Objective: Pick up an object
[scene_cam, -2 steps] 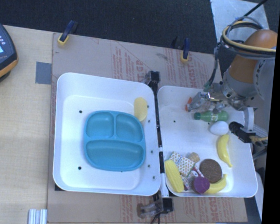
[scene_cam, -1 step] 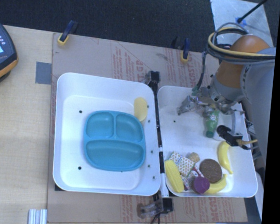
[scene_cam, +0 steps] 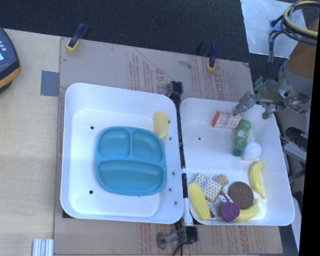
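The arm's pincer, its two fingers spread wide and holding nothing, hovered over the right bin beside a small orange-and-white carton near the far rim. The carton looked light and stiff, best pinched across its narrow sides; the green bottle touching it seemed slippery. Its label was unreadable, and the wrist was cut off.

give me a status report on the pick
Tool open, hovering at right bin's far edge, holding nothing. Nearest items: small box, green bottle. Path looks clear.
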Tool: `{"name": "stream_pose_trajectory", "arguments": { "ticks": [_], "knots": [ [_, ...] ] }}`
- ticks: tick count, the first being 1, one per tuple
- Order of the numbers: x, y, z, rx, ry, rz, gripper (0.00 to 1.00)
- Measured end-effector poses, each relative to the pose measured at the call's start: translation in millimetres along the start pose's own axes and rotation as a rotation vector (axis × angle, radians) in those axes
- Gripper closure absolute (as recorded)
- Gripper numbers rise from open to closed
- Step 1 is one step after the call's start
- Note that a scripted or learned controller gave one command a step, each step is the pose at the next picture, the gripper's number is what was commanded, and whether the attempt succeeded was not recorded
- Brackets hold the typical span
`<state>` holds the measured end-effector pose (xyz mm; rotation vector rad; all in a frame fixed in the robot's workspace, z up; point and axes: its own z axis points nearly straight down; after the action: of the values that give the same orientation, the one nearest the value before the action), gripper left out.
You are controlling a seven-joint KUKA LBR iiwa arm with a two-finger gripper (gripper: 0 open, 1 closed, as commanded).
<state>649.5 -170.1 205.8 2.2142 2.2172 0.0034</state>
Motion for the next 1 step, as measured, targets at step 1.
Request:
{"name": "stream_pose_trajectory", "arguments": {
  "ticks": [1],
  "knots": [
    [-3.3,-25.3,43.5,0.015,0.004,-0.002,0.0]
  ]
}}
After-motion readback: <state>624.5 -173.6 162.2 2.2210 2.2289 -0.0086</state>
